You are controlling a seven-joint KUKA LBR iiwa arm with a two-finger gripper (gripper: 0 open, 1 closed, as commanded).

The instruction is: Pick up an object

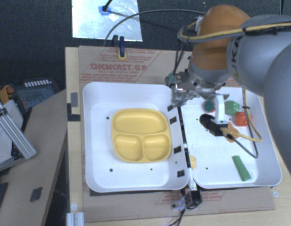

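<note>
My gripper [181,94] hangs below the orange wrist band, over the back left corner of the right bin [263,175], close to the wall between the two bins. Just to its right lie a teal piece [209,106], a round green piece [232,107] and an orange-red piece [240,119]. A flat green block [241,167] rests near the right bin's front right. A small pale yellow piece [193,162] sits by the dividing wall. I see nothing between the gripper's tips.
A yellow divided plate [139,134] lies in the middle of the left bin [95,173]. The big grey arm covers the right bin's back right part. Cardboard lies under both bins, and a clamp [121,47] stands behind them.
</note>
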